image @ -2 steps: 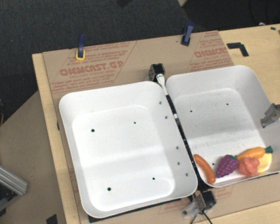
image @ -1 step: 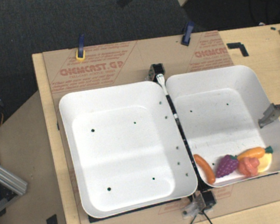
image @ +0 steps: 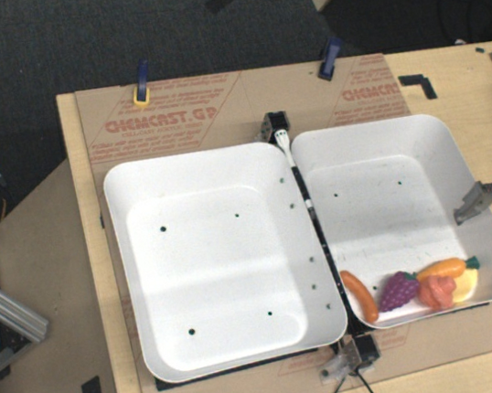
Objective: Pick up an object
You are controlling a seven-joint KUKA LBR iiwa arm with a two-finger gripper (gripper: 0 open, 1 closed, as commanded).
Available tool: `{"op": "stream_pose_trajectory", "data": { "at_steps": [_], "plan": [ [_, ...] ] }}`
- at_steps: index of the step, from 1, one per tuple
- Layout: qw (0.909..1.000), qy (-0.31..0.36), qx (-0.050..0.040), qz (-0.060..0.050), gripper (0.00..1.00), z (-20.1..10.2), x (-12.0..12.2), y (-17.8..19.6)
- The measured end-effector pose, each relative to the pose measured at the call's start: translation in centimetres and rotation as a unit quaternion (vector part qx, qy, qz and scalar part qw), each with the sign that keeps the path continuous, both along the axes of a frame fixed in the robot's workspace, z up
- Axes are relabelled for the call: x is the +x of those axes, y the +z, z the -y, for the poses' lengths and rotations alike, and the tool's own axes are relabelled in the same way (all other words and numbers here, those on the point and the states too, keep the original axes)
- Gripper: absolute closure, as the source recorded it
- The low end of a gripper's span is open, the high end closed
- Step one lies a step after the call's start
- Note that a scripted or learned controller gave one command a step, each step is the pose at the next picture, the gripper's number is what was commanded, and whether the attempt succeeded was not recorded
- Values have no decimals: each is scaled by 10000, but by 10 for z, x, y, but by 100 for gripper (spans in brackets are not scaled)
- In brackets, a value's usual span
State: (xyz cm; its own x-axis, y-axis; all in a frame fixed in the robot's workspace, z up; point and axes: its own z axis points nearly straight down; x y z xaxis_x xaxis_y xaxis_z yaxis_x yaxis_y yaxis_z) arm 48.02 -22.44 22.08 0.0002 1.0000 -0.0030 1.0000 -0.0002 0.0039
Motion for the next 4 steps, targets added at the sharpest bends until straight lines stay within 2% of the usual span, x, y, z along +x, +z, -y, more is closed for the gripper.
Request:
{"op": "stream_pose_trajectory", "data": {
  "at_steps": [4],
  "plan": [
    [10000,0,0,0,0,0,0,0]
  ]
}}
